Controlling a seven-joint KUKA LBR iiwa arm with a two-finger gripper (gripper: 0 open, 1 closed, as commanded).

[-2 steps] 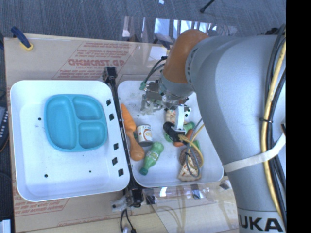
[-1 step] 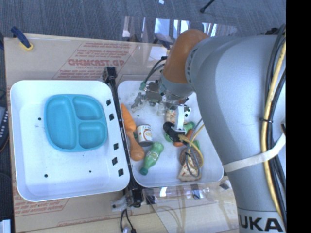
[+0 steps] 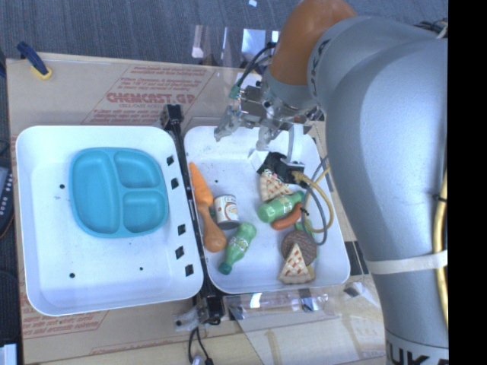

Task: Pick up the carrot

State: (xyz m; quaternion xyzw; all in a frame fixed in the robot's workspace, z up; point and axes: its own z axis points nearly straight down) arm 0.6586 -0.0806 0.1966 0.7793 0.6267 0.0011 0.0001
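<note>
An orange carrot (image 3: 204,204) lies in a white bin (image 3: 228,276) beside a green bottle (image 3: 237,247) and a brown-and-tan patterned wedge (image 3: 295,263). The divided plate (image 3: 119,191) is turquoise blue, its bin (image 3: 38,226) white. The surface (image 3: 144,90) is tan cardboard with red lettering.

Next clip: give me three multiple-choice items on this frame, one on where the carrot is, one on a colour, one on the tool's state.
1. The carrot lies:
A. in the right bin, by its left wall
B. on the tray
C. outside both bins

2. The tray is:
A. red
B. blue
C. black

3. The tool is:
A. shut on the carrot
B. shut on the can
C. open, holding nothing

Key: 1 A, the carrot lies along the right bin's left wall; 2 B, it is light blue; 3 C, its fingers stand apart over the bin's far end.
</note>
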